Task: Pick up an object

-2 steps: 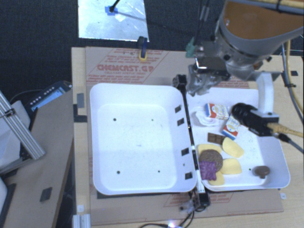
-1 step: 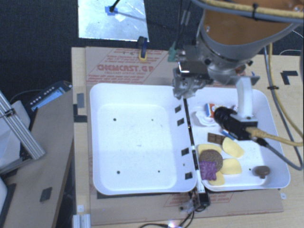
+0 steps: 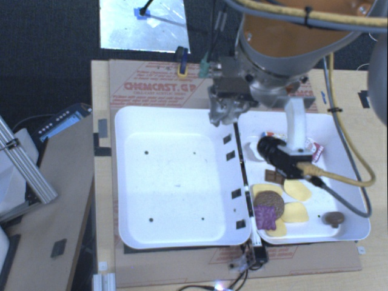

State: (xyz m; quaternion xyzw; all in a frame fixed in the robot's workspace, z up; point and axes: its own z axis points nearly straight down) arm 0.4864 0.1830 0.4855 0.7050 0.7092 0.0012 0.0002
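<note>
Your gripper [image 3: 225, 115] hangs over the top of the ridge between the two bins, and you cannot tell how it is set (the wrist hides it). The left bin [image 3: 130, 180] sits beside it. In the right bin [image 3: 351, 162] lie the objects: a purple toy [image 3: 265, 216] touching a brown disc [image 3: 272, 201], yellow pieces [image 3: 296, 211] just beside them, and a small brown knob [image 3: 333, 219] near the lower right corner.

Two bins side by side on tabletop [image 3: 102, 180]: left bin [image 3: 176, 180], right bin [image 3: 351, 223] holding small objects [image 3: 276, 208] near its front-left corner.
</note>
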